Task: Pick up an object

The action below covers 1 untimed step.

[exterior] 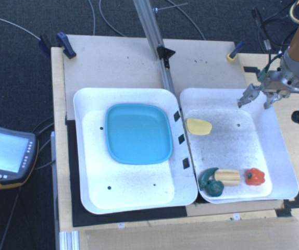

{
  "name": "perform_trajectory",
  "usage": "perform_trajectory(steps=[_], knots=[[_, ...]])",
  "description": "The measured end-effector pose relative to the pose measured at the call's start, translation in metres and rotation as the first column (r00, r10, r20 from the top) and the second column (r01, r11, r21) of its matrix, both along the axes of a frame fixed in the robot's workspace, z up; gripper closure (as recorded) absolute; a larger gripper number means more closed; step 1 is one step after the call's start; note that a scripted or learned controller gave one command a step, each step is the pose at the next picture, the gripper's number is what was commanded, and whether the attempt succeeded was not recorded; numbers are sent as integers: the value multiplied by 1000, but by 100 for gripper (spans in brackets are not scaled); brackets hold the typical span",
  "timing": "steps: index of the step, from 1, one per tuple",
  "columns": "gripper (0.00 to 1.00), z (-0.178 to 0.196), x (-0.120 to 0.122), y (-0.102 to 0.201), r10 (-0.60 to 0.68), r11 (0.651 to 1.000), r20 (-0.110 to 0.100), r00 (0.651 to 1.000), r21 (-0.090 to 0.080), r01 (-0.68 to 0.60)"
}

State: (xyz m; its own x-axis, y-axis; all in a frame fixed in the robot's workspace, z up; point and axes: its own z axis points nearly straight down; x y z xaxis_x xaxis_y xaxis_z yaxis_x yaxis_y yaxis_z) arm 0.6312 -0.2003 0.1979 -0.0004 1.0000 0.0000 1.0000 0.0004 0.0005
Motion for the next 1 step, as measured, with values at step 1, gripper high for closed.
perform_trajectory(steps=[1], knots=[[0, -59, -7, -5, -1, 1000, -4, 1000, 1, 1]])
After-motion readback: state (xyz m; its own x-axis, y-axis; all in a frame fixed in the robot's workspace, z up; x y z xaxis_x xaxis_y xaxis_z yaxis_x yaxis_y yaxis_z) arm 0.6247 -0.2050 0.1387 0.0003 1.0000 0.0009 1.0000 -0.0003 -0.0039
